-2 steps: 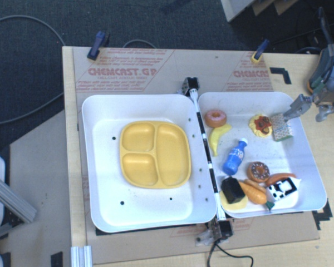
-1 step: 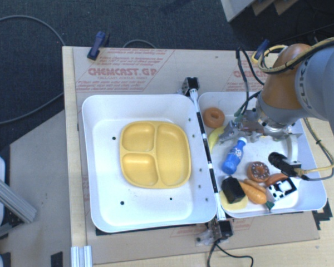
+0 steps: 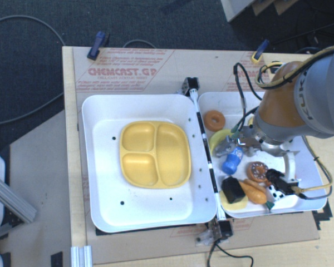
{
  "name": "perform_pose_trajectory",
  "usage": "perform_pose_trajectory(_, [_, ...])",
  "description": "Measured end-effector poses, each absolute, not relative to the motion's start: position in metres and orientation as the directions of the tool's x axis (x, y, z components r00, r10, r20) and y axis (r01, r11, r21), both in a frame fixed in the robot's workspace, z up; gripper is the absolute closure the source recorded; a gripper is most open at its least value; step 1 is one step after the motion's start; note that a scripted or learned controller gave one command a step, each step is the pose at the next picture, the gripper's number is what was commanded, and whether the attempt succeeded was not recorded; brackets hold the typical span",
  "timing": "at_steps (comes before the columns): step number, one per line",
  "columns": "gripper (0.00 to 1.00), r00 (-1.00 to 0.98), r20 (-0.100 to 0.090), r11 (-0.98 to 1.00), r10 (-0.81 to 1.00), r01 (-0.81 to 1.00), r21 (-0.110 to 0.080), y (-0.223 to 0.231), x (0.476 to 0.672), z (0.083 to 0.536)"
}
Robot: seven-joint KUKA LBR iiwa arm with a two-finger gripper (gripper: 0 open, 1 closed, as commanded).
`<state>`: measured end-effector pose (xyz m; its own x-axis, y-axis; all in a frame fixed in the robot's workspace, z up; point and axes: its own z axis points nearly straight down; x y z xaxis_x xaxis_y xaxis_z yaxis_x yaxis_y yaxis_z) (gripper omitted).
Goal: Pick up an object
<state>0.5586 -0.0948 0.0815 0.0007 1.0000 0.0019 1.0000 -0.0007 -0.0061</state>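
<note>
**Jaws Low in the Right Bin, Beside the Blue Piece**

Landmark: the blue piece [image 3: 231, 162], a small rounded block of glossy plastic near the middle of the right bin [image 3: 309, 202].

The gripper [image 3: 234, 144] sits just above and touching or nearly touching the blue piece, reaching in from the right. The metal wrist hardware covers the jaws; their opening cannot be told, and nothing can be seen held between them. The blue piece lies directly below the jaws in this slanted view, its long axis running roughly up and slightly right. In my judgement it is the nearest candidate for a grasp.

Other contents, relative to the blue piece:
- Yellow disc [image 3: 217, 138], up and left, partly under the gripper; smooth, curved rim.
- Donut [image 3: 214, 119], farther up; a matte brown ring.
- Black block [image 3: 232, 188], just below; dull, boxy.
- Carrot [image 3: 254, 191], below right; orange, tapered, long axis pointing right and down.
- Second donut [image 3: 258, 171], right; frosted and speckled.
- Black-and-white toy [image 3: 277, 192], right and below; shape unclear.

Well to the left, the left bin [image 3: 100, 204] holds a yellow divided tray [image 3: 155, 154], smooth moulded plastic with three compartments. Both bins rest on the desk [image 3: 78, 149].
</note>
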Motion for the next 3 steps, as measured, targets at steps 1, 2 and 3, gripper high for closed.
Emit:
perform_pose_trajectory(1, [0.0, 0.001, 0.002, -0.001, 1.0, 1.0, -0.006, -0.093, 0.546, 0.082])
perform_pose_trajectory(2, [1.0, 0.002, 0.001, -0.002, 1.0, 1.0, -0.007, -0.094, 0.546, 0.089])
perform_pose_trajectory(3, [1.0, -0.003, 0.002, 0.003, 1.0, 1.0, -0.002, 0.002, 0.608, 0.183])
